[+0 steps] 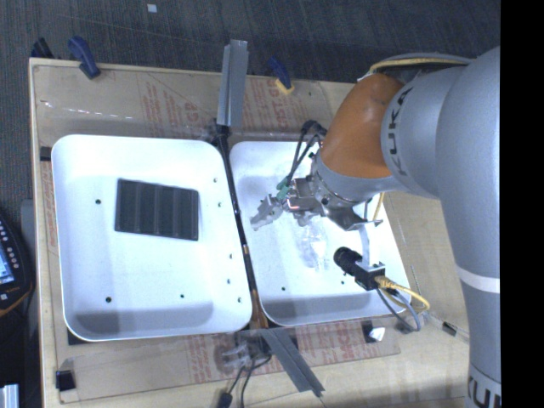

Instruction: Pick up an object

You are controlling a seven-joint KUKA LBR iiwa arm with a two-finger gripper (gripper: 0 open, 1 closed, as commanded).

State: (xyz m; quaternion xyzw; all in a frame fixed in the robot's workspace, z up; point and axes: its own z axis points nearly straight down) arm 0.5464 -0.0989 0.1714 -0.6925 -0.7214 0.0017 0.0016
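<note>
Arm [442, 126] bent down, hand [276, 206] pointing left.

Dark ribbed rectangular pad [157, 210] lying flat, mid left bin [76, 155], long side roughly horizontal.

Two bins: left bin [76, 228] white, right bin [263, 168] white. Ridged dark grey block [157, 209], well left of the hand [285, 204]. Clear, glassy object [313, 246] just below hand. Arm [442, 117] grey, orange band [357, 130]. Desk [127, 100] pale tan; clamps [83, 56] blue.
</note>
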